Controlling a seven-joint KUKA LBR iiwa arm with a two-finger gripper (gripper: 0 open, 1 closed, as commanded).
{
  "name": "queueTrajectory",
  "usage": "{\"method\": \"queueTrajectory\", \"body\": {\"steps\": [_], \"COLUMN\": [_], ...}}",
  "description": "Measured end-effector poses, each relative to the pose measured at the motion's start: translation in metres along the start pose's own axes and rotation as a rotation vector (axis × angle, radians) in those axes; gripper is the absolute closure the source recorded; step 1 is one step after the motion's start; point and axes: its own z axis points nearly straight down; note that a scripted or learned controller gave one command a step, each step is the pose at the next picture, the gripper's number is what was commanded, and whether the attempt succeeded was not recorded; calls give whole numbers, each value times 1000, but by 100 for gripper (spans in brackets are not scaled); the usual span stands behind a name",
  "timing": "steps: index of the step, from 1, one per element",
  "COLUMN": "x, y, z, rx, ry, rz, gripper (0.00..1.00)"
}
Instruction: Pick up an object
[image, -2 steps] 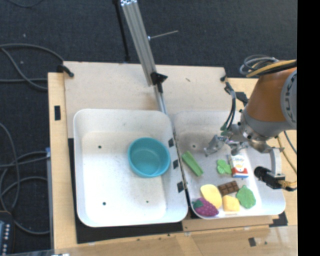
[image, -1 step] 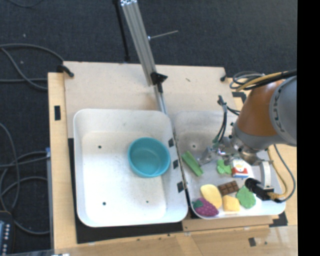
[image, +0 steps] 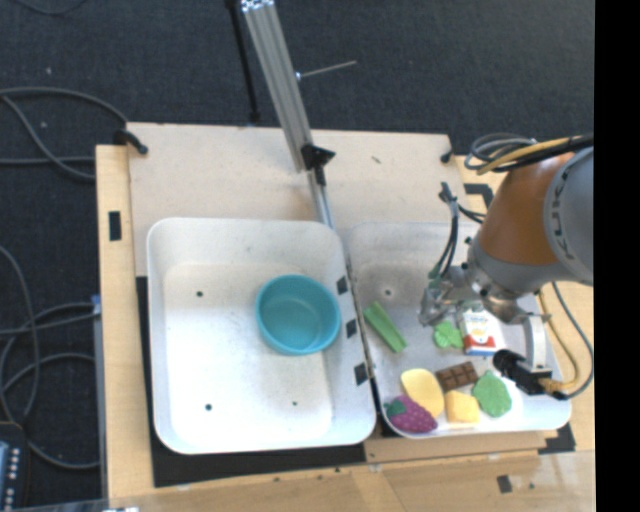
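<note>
The gripper (image: 437, 303), whose opening I cannot tell from this slanted view, hangs low in the right bin (image: 400, 245), and the green stick-shaped toy (image: 384, 328) lies just to its left on the floor, long axis running diagonally.

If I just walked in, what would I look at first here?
Probably the blue bowl, bright and alone in the middle of the left bin. Next, the big arm with its orange band reaching in from the right, its hand low over the right bin. Below it lies a colourful heap of toy food at that bin's near end, with purple grapes and a green stick lying apart.
</note>
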Motion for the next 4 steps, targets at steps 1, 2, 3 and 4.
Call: {"method": "queueTrajectory", "body": {"steps": [1,2,3,4], "x": [-6,-2,-3,53], "y": [0,2,4,26], "z": [-63,-108,-146,-137], "rx": [-4,-3,-2,2], "ry": [-2,-2,-2,-2], "rz": [-4,-10,-10,-12], "gripper": [100,100,100,100]}}
